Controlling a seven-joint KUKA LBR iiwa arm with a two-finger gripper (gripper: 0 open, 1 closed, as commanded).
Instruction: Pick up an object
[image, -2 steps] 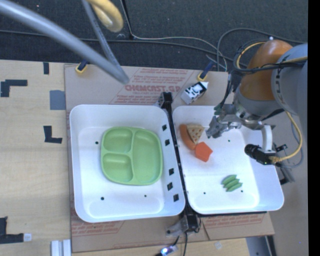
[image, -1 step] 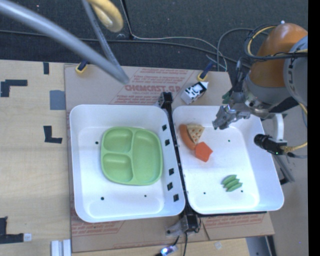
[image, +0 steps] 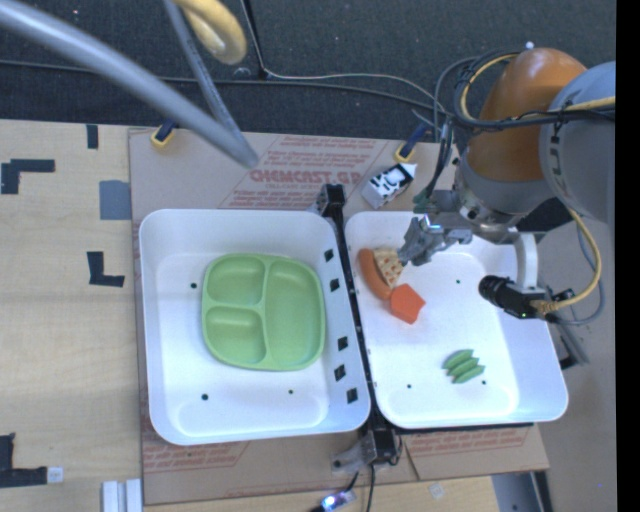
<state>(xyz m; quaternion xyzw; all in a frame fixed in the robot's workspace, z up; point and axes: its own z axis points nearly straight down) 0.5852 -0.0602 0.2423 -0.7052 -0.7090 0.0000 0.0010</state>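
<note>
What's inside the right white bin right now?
In the right white bin: a tan, speckled slice-like piece with an orange-red edge, an orange block against it, and a small green pod-shaped item. The end effector overhangs the slice, hiding whatever lies beneath.

We see even, bright overhead light | soft faint shadows in the bins (image: 160, 300) | blurred grey pole (image: 120, 70) at top-left

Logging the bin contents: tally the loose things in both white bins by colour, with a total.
Green: 2, the light green divided plastic plate in the left bin and the small green pea pod in the right bin.
Orange: 2, the orange block and the orange-crusted slice with a pale speckled top by the hand.
Total: 4.
</note>
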